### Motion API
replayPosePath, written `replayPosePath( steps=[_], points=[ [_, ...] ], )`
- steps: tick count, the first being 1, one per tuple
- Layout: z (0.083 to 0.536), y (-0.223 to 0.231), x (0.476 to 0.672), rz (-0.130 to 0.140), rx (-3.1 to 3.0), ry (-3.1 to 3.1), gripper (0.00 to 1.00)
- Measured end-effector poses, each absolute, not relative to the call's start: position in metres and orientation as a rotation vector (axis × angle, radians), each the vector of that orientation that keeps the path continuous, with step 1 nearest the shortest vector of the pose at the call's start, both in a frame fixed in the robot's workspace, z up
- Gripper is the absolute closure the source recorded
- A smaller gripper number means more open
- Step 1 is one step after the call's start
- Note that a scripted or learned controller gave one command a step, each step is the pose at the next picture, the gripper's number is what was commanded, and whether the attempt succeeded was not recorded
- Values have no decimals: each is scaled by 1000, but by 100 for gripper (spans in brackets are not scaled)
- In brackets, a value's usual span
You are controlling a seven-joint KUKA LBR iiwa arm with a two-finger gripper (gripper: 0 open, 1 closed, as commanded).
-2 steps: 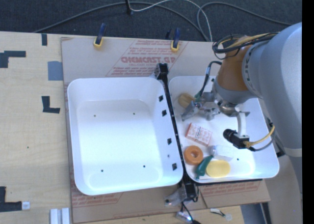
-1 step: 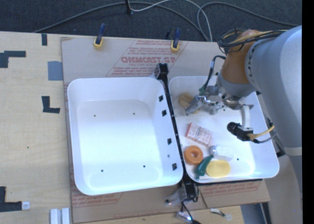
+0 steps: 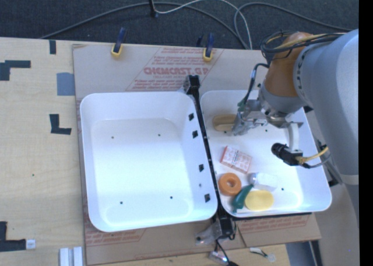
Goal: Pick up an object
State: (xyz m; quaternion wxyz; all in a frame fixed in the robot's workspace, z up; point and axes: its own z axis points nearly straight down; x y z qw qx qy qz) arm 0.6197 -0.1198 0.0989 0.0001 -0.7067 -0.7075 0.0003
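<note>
Two white bins sit side by side on the wooden surface (image 3: 35, 160). In the right bin (image 3: 315, 198), the gripper (image 3: 240, 126) hovers at a tan oval piece (image 3: 223, 122) near the divider; whether it is clenched I cannot tell. That piece looks light, stiff and flat, probably best pinched across its narrow width.

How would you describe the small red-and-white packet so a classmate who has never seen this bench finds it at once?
Look in the right-hand white bin. The packet lies flat near its middle, just above the orange ring. It alone is flat, rectangular and printed red on white.
</note>
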Motion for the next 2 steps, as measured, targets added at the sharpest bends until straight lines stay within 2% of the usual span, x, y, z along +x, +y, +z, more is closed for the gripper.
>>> replayPosePath(
  steps=[1, 2],
  points=[
    [96, -160, 588, 3, -2197, -2246, 100],
    [88, -91, 528, 2, -2215, -2223, 100]
  ],
)
